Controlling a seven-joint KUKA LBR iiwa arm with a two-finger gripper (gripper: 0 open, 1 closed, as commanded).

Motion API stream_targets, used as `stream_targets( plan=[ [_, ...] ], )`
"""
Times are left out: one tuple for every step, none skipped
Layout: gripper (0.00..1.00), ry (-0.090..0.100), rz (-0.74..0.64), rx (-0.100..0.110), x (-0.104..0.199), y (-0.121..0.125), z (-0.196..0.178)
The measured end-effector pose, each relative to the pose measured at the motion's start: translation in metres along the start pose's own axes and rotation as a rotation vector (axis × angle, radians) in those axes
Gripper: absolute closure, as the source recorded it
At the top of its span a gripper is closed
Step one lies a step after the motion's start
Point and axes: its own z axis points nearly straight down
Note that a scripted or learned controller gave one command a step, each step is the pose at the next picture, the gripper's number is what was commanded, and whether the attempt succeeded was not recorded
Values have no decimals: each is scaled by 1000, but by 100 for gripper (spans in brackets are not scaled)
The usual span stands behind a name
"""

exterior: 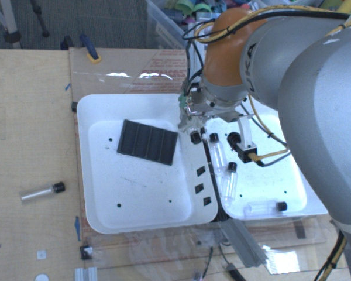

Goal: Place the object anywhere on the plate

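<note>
1. gripper (193,120) low over the seam between the two bins, state unclear
2. dark ribbed plate (147,141) flat in left bin (99,212)
3. clear tubes (227,179) lie in right bin (295,201)

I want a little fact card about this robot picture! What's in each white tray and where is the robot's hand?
left bin: holds a dark ridged plate, lying flat
right bin: holds clear tubes with black caps; one lies near the front edge
arm: grey with an orange band, reaching in from the right
tool: low over the strip where the two bins meet
on the bench: another capped tube, left of the bins
behind the bench: a tub of colourful items
</note>
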Motion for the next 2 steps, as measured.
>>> stream_targets(
  plan=[
    [100,1,-326,1,39,31,67],
    [100,1,50,0,52,38,71]
  ],
)
